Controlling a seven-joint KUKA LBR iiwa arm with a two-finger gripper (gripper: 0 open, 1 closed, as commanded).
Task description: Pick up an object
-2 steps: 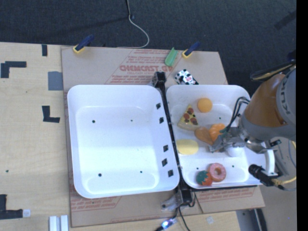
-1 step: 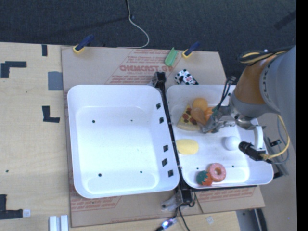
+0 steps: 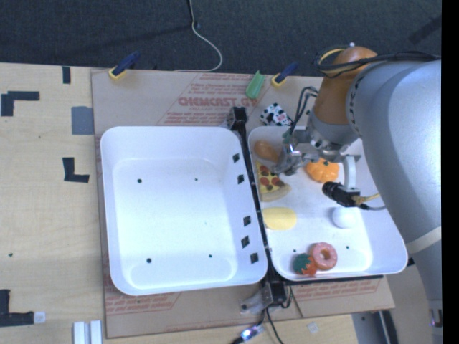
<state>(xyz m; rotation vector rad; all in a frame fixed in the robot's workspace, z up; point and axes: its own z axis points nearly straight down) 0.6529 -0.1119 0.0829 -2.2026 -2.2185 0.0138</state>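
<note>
The gripper (image 3: pixel 290 160) hangs low in the right bin (image 3: pixel 380 260), near its far-left corner; whether its fingers are spread I cannot tell. Crowded close are a brown bun (image 3: pixel 266 150), a pizza slice (image 3: pixel 272 182) and an orange pumpkin (image 3: pixel 322 170). A yellow lemon (image 3: pixel 280 218), white ball (image 3: pixel 343 218) and doughnut (image 3: pixel 323 255) lie nearer. The left bin (image 3: pixel 115 149) offers open floor.

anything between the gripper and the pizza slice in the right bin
Nothing visible stands between them. The gripper hangs over the upper part of the right bin, with the pizza slice just below-left of it. The brown bread roll and orange pumpkin sit off to either side.
</note>
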